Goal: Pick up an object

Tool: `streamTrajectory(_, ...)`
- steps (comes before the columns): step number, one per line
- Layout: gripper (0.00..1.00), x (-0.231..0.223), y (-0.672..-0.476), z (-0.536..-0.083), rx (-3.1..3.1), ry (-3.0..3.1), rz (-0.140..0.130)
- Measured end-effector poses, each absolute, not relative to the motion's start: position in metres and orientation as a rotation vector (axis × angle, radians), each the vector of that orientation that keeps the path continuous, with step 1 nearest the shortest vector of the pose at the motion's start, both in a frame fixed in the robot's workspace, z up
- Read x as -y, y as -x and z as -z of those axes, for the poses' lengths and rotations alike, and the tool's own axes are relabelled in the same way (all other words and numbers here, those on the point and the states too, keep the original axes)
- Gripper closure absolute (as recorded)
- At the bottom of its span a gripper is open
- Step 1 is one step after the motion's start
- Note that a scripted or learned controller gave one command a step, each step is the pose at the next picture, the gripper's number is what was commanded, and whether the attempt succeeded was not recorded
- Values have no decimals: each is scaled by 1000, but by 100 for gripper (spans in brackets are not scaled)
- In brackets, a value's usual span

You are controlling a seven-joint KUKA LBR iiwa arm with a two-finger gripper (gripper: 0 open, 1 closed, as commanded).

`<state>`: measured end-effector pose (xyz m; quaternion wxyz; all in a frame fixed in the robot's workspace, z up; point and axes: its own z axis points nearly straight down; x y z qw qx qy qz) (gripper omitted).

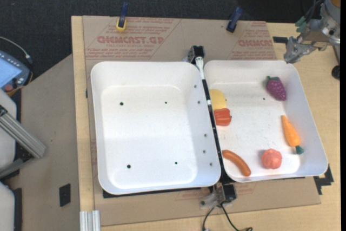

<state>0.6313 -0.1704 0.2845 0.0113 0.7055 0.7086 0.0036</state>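
Observation:
The right bin (308,170) holds several toy foods. A purple grape bunch (275,87) lies near its back right corner. An orange carrot (290,133) lies along the right wall. A red round fruit (272,158) sits at the front, with an orange sausage (237,162) to its left. Against the divider a yellow piece (217,98) touches a red piece (222,116). My gripper (293,53) hangs above the bench just beyond the right bin's back right corner, apart from every object and holding nothing that I can see.
The left bin (102,78) lies beside the right one, sharing a black hinge strip (206,100). Both rest on a cardboard sheet (162,35) held by a yellow clamp (122,21) and a blue clamp (234,20). Cables trail at the front edge (216,208).

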Motion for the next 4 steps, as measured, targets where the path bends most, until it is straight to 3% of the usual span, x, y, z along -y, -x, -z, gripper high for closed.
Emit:
streamTrajectory(1,0,170,-631,-284,-2211,-2201,-9)
streamTrajectory(2,100,171,-632,-295,-2208,-2197,-13)
streamTrajectory(3,0,171,-632,-294,-2209,-2197,-11)
streamTrajectory(4,100,171,-633,-306,-2206,-2193,-14)
